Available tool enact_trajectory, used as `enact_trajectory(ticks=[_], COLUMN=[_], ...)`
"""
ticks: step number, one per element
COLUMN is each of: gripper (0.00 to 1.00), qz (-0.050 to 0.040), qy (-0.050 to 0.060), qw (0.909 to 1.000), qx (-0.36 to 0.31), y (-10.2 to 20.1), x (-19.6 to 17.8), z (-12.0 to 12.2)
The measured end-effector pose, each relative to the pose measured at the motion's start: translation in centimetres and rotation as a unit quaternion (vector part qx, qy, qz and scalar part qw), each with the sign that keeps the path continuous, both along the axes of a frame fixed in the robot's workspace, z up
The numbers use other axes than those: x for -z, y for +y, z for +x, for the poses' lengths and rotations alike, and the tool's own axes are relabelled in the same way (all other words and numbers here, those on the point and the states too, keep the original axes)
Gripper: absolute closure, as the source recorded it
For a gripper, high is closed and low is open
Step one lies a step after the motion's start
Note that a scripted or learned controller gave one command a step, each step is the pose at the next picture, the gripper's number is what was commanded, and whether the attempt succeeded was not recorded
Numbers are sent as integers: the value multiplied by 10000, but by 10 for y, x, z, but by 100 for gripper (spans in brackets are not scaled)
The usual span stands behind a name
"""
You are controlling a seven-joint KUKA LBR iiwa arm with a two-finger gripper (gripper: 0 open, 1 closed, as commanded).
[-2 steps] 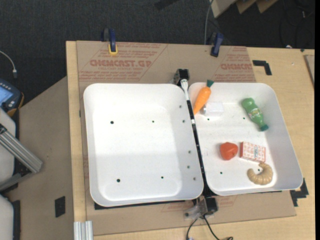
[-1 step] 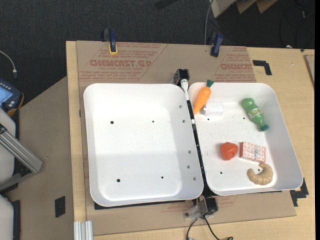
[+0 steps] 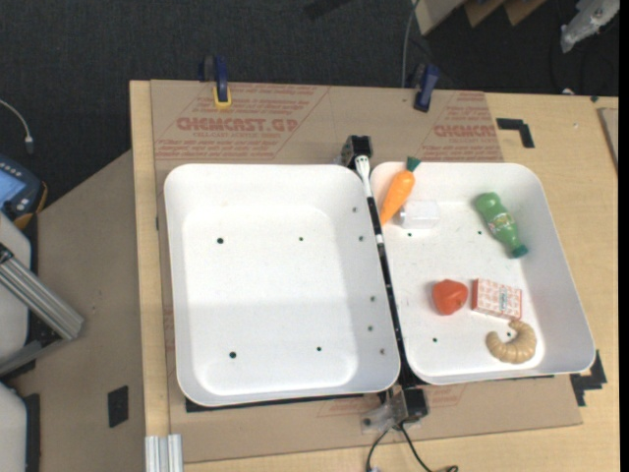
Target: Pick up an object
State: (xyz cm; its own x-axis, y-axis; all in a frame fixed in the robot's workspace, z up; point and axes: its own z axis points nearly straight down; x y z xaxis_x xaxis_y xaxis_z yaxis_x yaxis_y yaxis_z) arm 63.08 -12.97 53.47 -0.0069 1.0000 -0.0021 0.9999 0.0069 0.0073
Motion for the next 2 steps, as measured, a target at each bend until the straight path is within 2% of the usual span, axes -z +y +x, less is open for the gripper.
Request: enact_trajectory(ticks=[1, 2], gripper=[0, 100], qz=[7, -12], qy=[10, -14], qw=[10000, 10000], qx=[4, 21], y=[51, 48], x=[0, -12], z=[32, 31])
